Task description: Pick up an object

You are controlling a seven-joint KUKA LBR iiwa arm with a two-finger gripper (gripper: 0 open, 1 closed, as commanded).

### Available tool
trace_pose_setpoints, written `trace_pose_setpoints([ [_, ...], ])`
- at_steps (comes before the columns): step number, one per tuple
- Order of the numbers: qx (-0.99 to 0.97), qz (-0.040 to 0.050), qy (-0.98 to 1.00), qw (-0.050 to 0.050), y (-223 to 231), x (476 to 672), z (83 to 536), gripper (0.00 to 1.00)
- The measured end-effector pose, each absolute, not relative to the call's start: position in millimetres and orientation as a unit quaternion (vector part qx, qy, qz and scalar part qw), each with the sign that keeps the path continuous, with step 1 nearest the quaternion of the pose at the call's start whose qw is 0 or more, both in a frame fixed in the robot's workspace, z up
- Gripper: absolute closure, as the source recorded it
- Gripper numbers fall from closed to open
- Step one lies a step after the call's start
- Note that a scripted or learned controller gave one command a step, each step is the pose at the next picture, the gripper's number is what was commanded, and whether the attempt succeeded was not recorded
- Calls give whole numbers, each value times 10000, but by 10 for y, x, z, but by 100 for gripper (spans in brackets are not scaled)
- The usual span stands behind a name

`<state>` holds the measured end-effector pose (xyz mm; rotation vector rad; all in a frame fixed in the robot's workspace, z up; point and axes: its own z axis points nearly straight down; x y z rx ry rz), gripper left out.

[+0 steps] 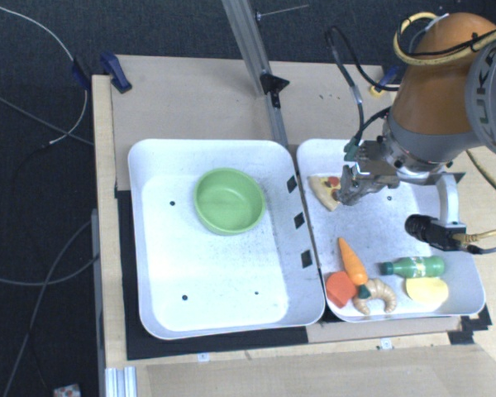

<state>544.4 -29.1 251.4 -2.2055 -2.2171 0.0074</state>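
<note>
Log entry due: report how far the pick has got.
Done: the gripper is down in the right bin, at the pizza slice. In hand: nothing visibly held. Left: grasping and lifting; the carrot, bottle and other items lie untouched.

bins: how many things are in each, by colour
green: 2, bowl in the left bin, bottle in the right bin
orange: 1, carrot
red: 1, block
yellow: 1, lemon-like piece
tan: 2, shrimp, pizza slice
total: 7
</note>
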Motion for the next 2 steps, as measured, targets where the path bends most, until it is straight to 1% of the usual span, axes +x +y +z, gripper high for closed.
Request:
trace_pose_setpoints([
  [1, -7055, 39, -7086, 82, 182, 5214, 2445, 100],
  [2, -7048, 41, -7093, 85, 667, 5071, 2473, 100],
])
